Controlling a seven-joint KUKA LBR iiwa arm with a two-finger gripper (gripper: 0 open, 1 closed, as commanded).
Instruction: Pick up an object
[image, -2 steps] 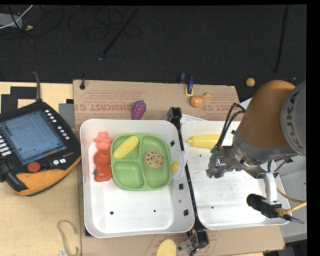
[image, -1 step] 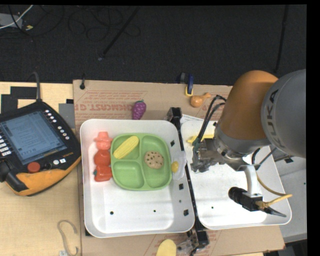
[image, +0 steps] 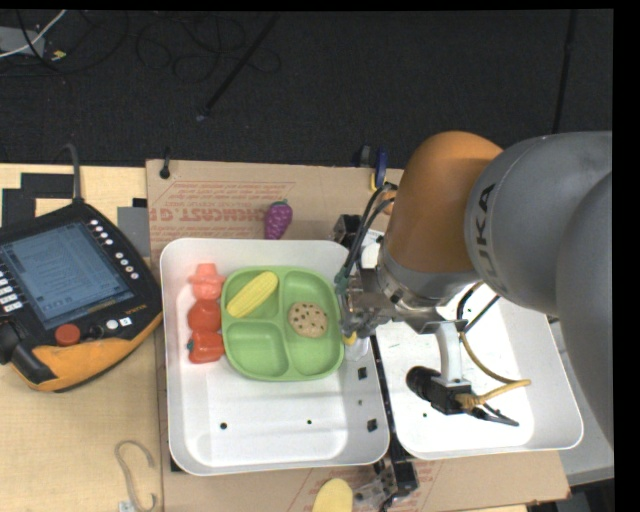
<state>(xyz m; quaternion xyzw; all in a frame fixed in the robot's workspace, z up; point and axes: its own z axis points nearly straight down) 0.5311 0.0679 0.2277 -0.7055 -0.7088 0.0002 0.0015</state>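
At the right of the frame, the grey arm (image: 520, 230) reaches over the seam between the two bins. In the left bin (image: 260, 430) lies a green divided plate (image: 262, 352) holding a yellow corn cob (image: 250, 292) and a cookie (image: 308, 319); red-and-pink toy (image: 204, 315) just beside. Gripper (image: 352, 318) at the plate's right rim; fingers' opening cannot be told.

Teach pendant (image: 70, 290) on bench left, purple grape toy (image: 278, 218) on cardboard (image: 220, 205) behind bins
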